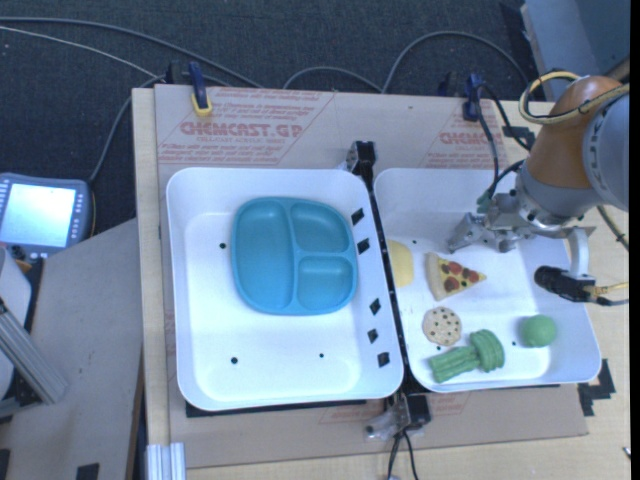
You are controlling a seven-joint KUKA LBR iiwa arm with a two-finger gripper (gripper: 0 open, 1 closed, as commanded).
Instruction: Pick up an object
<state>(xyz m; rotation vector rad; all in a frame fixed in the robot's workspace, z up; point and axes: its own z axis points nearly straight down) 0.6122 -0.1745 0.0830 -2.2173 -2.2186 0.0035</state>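
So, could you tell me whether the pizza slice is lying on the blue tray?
No, the pizza slice lies in the right bin, while the blue tray sits in the left bin.

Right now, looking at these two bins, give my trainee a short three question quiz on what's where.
1. True or false: the blue divided plate lies in the left bin.
2. Which toy lies nearest the gripper? A) pizza slice B) green ball C) cookie
3. Fill in: the green toy beside the cookie lies in the ___ bin.

Key: 1 true; 2 A; 3 right.
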